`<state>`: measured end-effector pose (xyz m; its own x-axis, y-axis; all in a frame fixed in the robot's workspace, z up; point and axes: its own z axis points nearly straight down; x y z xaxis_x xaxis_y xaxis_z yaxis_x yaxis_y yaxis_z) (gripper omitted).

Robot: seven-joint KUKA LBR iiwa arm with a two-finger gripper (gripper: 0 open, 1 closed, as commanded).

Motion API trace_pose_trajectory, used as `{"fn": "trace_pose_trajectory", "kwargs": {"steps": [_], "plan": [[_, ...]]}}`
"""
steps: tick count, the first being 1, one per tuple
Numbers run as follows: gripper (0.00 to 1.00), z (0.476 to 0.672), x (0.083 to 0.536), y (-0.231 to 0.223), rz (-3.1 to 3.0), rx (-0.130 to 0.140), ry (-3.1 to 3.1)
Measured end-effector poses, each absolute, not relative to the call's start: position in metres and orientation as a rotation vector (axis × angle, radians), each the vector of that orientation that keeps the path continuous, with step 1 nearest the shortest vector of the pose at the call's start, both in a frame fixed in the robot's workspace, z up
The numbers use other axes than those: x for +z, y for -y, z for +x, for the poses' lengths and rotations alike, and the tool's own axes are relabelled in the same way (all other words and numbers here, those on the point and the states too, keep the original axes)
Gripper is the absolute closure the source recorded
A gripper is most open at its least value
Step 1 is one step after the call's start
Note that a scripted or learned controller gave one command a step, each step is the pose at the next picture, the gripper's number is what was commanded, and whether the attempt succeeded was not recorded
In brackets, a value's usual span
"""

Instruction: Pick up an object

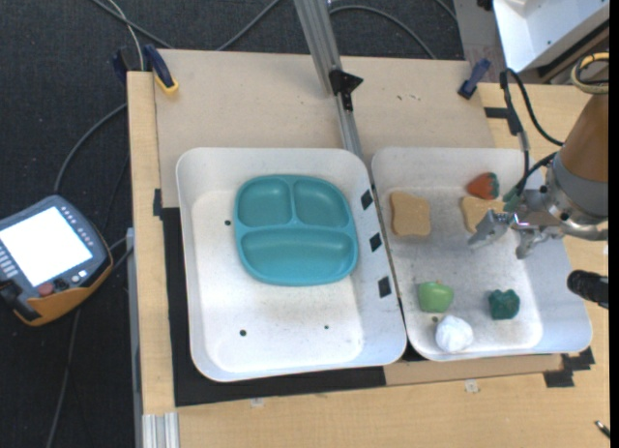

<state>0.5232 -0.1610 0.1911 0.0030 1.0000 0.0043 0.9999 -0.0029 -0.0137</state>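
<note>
My gripper (504, 238) hangs over the right bin (556, 291) near its right side. It is open, its fingers (482, 234) spread with nothing between them. Just up-left of the fingers lies a small tan piece (473, 211), and beyond that a red-orange item (482, 186). A tan bread slice (410, 215) rests at the bin's upper left. Along the near side sit a light green fruit (435, 295), a dark green item (502, 304) and a white lump (453, 334).
The left bin (208, 340) holds a teal divided plate (295, 228). A metal pole (319, 30) slants down to the gap between the bins. A tablet-like pendant (44, 257) lies on the floor at left. Blue clamps (161, 74) grip the bench's far corners.
</note>
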Motion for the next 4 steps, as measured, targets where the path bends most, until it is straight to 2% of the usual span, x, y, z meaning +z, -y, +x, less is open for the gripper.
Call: {"fn": "trace_pose_trajectory", "kwargs": {"steps": [1,2,3,4], "plan": [[0.0,0.526,0.197,0.161,-2.219,0.0,2.221],[0.0,0.53,0.149,0.152,-2.216,0.003,2.218],[0.0,0.521,0.102,0.15,-2.217,0.004,2.216],[0.0,0.523,0.087,0.15,-2.222,-0.003,2.223]]}}
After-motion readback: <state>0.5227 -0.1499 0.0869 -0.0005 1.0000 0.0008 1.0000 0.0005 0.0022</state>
